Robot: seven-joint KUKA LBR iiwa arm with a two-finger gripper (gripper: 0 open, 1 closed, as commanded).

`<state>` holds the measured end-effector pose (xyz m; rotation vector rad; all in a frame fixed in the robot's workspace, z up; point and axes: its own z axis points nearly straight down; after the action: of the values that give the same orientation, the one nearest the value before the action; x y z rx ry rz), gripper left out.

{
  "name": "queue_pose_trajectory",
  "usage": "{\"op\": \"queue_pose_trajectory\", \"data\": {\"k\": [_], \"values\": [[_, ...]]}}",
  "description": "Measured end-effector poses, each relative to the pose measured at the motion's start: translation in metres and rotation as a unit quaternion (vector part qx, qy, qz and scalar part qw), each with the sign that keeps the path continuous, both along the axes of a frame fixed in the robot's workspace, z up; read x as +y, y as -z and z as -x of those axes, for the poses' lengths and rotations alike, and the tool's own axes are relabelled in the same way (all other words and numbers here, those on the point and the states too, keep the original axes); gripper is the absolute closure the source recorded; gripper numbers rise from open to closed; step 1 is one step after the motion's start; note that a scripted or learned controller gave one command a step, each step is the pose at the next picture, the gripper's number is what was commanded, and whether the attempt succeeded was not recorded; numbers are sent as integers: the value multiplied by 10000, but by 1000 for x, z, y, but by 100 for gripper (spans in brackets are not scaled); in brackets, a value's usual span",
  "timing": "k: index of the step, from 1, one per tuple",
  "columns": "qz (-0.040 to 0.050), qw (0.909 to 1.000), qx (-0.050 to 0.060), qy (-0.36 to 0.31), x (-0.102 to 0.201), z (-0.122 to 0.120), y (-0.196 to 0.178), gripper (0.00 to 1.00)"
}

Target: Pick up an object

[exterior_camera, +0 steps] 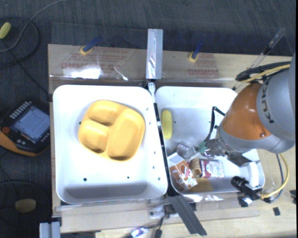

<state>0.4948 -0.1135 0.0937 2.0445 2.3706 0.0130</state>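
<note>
A wooden table [268, 63] is standing on dark carpet, with a handheld pendant [21, 128] lying on the floor at left. Two white bins are being carried side by side; a yellow tray [111, 129] is lying in the left bin [69, 182]. In the right bin [188, 98], snack packets [196, 171] are lying just beside the tool [208, 148], a yellow cob [166, 123] further left. Its state cannot be told

robot lab, wooden bench [228, 63] on dark carpet [20, 192], two white bins [64, 182] side by side, clamps [91, 45] on plastic sheeting, teach pendant [25, 128] on the floor, loose cables [20, 48], grey and orange arm [258, 118] over right bin
</note>
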Motion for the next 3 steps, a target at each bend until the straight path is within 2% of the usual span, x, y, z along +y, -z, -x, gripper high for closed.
{"op": "queue_pose_trajectory", "data": {"k": [1, 2, 3], "values": [[-17, 10000, -57, -9, 2, -5, -14, 100], [11, 9961, 83, 879, 75, -95, -89, 100], [19, 9996, 77, -254, 76, -132, -134, 100]]}}
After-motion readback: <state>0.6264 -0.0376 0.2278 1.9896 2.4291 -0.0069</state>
